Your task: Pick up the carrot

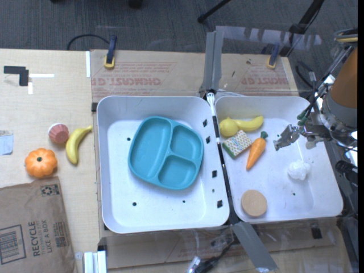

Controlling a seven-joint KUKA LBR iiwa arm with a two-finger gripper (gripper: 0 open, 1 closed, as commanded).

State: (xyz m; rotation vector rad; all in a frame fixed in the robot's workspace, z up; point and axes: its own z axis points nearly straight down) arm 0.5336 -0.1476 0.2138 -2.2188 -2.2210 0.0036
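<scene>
Both bins [108,169] look like smooth white plastic, the blue divided plate [166,152] is matt plastic too, the carrot [255,153] has a slight plastic sheen, and the table [34,104] is pale wood.

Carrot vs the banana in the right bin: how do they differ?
The carrot is orange with a green top; the banana is plain yellow. The carrot lies at a slant, green end toward the bin's far side; the banana lies nearly crosswise along the far wall. The carrot is straight and tapers to a point; the banana is curved. Both lie in the right bin, beside the checkered block.
</scene>
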